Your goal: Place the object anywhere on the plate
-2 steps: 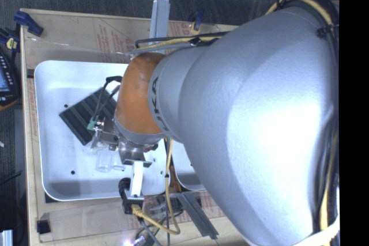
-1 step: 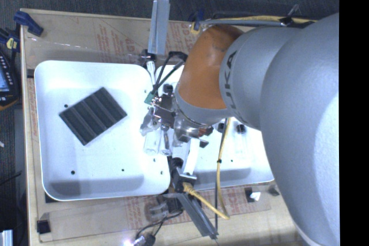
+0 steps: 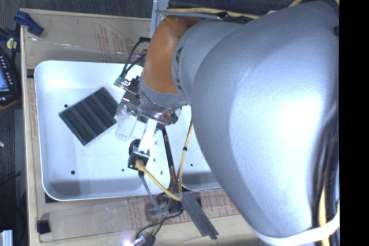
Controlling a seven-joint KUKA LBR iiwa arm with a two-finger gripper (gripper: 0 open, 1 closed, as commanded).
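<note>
A dark ribbed rectangular plate (image 3: 89,115) lies tilted in the left part of the left white bin (image 3: 52,170). My gripper (image 3: 125,121) hangs low over the bin floor right at the plate's right edge, under the orange band (image 3: 158,60) of the arm. A pale, translucent piece (image 3: 122,129) shows at the gripper's tip beside the plate; I cannot tell whether it belongs to the gripper or is a separate object. The wrist hides what lies beneath it.
The big grey arm body (image 3: 259,118) covers the right bin, of which a front rim strip (image 3: 202,184) shows. Cables (image 3: 167,181) trail from the wrist across the left bin's front wall. A wooden bench border (image 3: 86,37) surrounds the bins.
</note>
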